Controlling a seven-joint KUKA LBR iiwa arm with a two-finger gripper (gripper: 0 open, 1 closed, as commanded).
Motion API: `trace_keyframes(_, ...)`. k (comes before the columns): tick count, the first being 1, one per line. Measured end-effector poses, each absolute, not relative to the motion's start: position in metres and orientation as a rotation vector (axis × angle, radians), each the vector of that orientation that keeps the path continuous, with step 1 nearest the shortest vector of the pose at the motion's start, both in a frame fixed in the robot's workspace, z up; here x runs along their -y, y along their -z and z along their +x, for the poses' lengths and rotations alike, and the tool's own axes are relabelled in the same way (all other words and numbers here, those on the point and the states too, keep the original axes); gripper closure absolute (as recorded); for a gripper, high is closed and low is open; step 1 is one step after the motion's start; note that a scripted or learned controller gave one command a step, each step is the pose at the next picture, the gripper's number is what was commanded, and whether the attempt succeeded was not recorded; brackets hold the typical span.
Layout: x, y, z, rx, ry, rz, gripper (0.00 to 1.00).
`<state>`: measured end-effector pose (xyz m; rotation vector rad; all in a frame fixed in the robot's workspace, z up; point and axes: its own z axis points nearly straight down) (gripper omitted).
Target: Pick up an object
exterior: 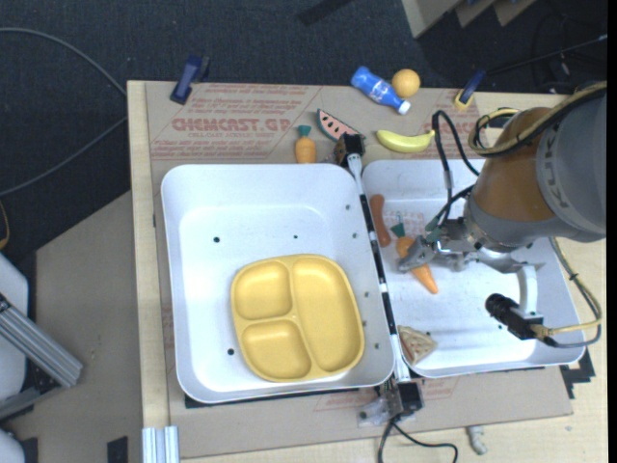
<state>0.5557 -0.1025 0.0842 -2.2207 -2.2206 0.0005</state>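
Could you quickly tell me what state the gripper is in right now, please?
Gripper: low in the right bin, beside a toy carrot; open or closed cannot be told.

Grey arm (549,177) reaches in from right, orange-banded wrist bent down, tool (431,249) low, pointing left.

Yellow divided plate (294,314) in a white bin (193,210); orange carrot (425,278); yellow banana (404,141).

A yellow divided plate (295,314) lies in the left bin (193,210); the arm (540,177) reaches over the right bin (482,350).
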Motion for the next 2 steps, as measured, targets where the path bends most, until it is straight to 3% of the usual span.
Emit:
trace_keyframes(1, 0.0949, -0.0844, 0.553, 2.219, -0.001, -2.219, 0.0)
trace_keyframes(2, 0.0949, -0.0943, 0.5533, 2.22, 0.0, -2.221, 1.0)
